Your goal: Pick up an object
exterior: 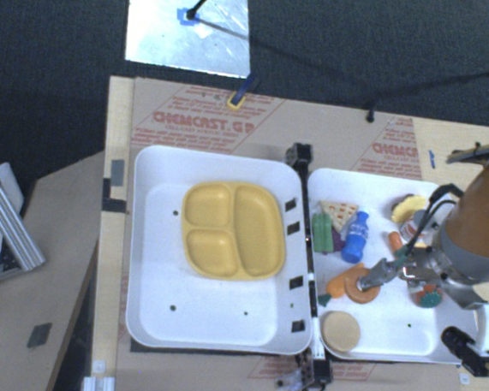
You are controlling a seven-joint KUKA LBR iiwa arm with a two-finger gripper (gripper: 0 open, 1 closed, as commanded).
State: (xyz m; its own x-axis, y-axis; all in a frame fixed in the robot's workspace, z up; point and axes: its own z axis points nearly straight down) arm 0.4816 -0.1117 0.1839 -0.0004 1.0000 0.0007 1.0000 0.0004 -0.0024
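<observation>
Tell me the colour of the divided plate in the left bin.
Yellow; the divided plate shows clearly in the camera view.

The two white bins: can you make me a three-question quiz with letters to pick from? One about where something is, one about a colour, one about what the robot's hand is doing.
1. Where does the yellow plastic divided plate lie?
A. in the left white bin
B. in the right white bin
C. on the dark floor

2. What colour is the small plastic bottle?
A. red
B. blue
C. white

3. Where is the gripper?
A. over the left bin
B. above the foil sheet
C. low in the right bin, at the orange toy piece

Answers: 1 A, the plate sits alone in the left bin. 2 B, its body is blue. 3 C, it reaches down beside the orange piece.
</observation>
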